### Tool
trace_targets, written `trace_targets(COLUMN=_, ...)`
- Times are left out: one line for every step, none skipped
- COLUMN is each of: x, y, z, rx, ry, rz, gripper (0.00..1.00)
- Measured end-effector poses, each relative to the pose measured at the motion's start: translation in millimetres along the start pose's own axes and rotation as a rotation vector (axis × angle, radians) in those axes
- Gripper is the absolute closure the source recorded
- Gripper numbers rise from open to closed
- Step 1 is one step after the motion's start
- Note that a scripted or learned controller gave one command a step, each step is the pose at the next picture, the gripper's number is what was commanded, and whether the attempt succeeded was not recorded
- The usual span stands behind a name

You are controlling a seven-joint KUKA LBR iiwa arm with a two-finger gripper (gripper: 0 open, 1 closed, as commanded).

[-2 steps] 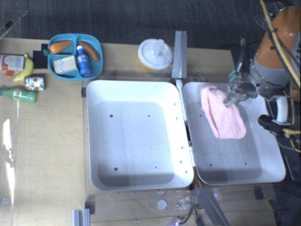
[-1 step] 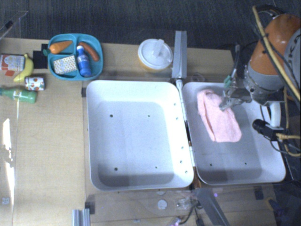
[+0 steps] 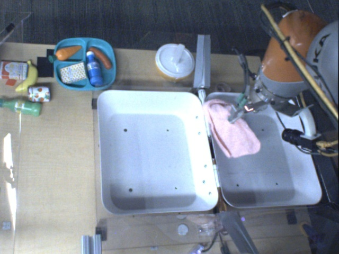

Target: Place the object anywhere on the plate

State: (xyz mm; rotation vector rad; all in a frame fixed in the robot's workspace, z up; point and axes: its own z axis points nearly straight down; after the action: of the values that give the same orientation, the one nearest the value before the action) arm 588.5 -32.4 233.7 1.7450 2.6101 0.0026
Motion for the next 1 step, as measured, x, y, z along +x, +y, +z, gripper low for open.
trace_targets(x=47.6, y=35.6, z=-2.2, rx=-0.003, ry=-0.001, rz=-0.403, gripper=1.0)
